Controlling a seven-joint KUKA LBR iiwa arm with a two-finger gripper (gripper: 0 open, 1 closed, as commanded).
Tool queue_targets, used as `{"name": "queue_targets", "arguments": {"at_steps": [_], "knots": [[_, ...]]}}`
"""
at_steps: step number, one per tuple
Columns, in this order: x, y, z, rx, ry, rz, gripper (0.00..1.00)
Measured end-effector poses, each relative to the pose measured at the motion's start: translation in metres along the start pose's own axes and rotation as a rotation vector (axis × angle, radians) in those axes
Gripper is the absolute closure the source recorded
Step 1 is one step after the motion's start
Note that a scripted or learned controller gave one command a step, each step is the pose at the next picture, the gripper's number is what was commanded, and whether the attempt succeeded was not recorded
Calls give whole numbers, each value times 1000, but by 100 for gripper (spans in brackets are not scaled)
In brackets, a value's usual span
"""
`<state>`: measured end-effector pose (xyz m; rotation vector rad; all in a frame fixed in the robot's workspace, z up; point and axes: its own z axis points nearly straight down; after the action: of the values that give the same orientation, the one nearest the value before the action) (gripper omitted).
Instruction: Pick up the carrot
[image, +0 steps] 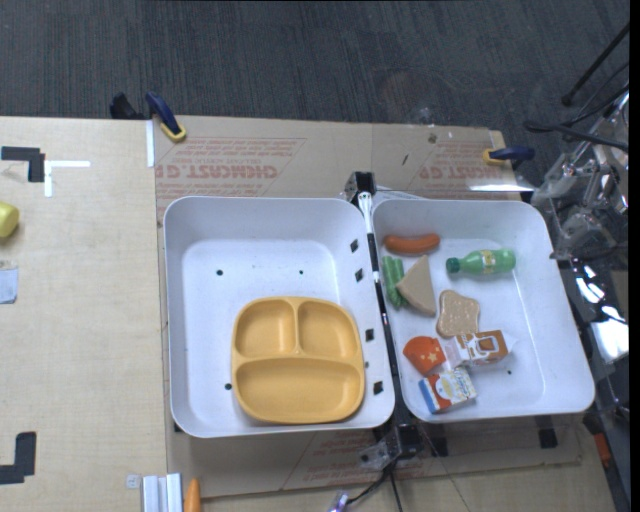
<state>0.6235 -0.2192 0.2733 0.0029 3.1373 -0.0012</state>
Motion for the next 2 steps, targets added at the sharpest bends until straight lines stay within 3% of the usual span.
{"name": "queue_targets", "arguments": {"at_steps": [1, 2], "knots": [[6, 70, -155, -1, -3, -181, 0], [-14, 104, 5, -2, 0, -588, 0]]}}
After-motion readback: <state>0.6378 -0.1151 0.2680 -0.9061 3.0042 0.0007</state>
